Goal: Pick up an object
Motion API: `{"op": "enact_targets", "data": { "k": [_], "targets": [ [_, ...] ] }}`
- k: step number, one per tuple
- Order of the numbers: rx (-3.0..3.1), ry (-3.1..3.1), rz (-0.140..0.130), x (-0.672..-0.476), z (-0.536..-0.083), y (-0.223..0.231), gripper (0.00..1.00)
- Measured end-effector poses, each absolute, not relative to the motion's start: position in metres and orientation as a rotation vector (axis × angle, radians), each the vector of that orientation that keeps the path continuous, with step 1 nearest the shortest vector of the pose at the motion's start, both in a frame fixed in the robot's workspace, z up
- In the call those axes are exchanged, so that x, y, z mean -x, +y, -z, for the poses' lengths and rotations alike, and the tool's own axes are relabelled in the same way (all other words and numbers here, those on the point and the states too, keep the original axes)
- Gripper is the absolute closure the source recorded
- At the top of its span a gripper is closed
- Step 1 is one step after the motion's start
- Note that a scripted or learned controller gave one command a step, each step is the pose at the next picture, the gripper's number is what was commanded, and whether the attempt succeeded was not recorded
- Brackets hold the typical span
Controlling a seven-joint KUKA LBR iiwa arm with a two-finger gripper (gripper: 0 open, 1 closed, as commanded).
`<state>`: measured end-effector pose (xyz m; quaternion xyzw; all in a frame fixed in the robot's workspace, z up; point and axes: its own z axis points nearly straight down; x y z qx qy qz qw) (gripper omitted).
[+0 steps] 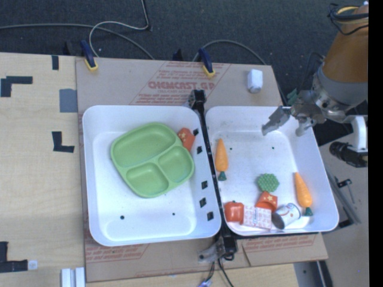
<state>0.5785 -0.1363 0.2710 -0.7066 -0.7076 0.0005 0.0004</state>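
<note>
My gripper hovers over the upper right corner of the right bin, its two fingers spread apart and open, with nothing between them. Below it in the right bin lie an orange carrot near the left wall, a green broccoli piece, a second carrot by the right wall, a red pepper, a red and white packet and a small tin can. All of these sit well apart from the gripper.
The left bin holds a green divided plate with a small red-orange item at its upper right edge. A white object lies on the cardboard behind the bins. Blue and yellow clamps hold the cardboard.
</note>
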Motion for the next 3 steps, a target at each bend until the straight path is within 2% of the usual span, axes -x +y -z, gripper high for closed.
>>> {"op": "enact_targets", "data": {
  "k": [1,2,3],
  "targets": [
    [2.22,-2.219,-0.004,-0.559,-0.169,-0.182,0.0],
    [2.221,-2.223,0.002,-0.524,-0.086,-0.13,0.0],
    [2.225,-2.227,0.005,-0.486,-0.087,-0.142,0.0]
  ]
}}
